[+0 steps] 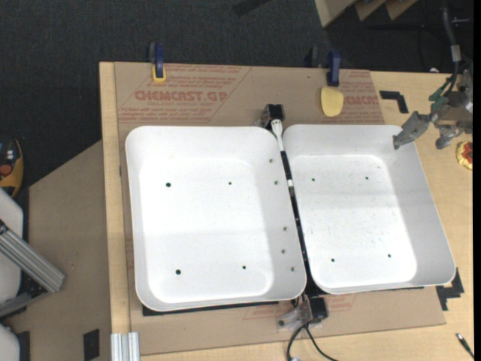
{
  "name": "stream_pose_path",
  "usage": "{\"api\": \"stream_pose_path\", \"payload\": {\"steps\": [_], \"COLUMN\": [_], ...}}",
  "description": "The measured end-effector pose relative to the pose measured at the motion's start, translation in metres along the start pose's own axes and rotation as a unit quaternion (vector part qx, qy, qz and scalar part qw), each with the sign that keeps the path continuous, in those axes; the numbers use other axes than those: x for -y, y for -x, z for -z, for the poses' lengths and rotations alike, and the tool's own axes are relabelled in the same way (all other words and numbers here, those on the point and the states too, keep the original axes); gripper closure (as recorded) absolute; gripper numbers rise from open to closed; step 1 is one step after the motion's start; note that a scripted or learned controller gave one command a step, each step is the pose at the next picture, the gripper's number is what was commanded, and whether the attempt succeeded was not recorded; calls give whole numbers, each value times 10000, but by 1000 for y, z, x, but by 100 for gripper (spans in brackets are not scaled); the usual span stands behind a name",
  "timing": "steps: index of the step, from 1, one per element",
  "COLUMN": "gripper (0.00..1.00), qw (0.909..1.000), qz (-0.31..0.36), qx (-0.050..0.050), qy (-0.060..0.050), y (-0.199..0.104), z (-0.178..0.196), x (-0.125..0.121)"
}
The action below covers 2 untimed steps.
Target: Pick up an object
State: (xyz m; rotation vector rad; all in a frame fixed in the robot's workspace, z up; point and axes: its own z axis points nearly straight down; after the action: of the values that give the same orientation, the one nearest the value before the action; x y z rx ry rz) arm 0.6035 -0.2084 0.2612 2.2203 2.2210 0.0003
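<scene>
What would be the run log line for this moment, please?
gripper: at far right corner of right bin | holding: nothing seen | left bin: untouched

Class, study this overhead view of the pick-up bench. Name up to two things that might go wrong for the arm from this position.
1. The gripper sits at the far right corner of the right bin; descending from there, it might strike the rim rather than reach inside.
2. The yellow piece lies outside the bins on the brown board, beside a blue clamp; a grasp there could hit the clamp.
</scene>
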Motion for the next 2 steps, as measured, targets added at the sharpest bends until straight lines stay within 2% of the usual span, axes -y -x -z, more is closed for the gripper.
{"api": "stream_pose_path", "payload": {"steps": [1, 2], "gripper": [100, 100], "qw": [10000, 10000], "qz": [5, -11], "qx": [9, -8], "qy": [17, -15], "y": [0, 16], "z": [11, 15], "x": [-1, 36]}}
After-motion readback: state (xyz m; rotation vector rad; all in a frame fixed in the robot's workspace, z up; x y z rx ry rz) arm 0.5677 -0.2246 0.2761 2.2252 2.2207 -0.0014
